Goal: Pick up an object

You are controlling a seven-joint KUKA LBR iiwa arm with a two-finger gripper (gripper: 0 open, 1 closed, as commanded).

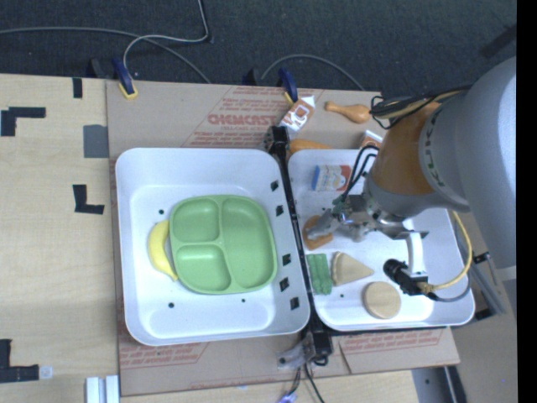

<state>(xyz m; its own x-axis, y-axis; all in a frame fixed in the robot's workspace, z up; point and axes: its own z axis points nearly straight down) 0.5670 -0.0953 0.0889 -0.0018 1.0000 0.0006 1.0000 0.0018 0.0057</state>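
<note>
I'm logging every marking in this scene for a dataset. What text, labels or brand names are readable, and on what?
"CHEMCAST": red print, repeated in slanted rows, on the brown board under the bins; only the line near the top edge reads clearly.
Red and white wrapper above the bins: print too small to read.
White packet with red and blue marks in the right bin: blurred, unreadable.

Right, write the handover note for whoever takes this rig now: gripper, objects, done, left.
Gripper: low in the right white bin, near its left wall, by a brown object; finger state unclear.
Right bin also holds: green block, tan cone-shaped piece, round tan disc, small white packet.
Left white bin: green divided plate over a yellow object.
Done: no grasp confirmed.
Left: pick and lift one object.
</note>
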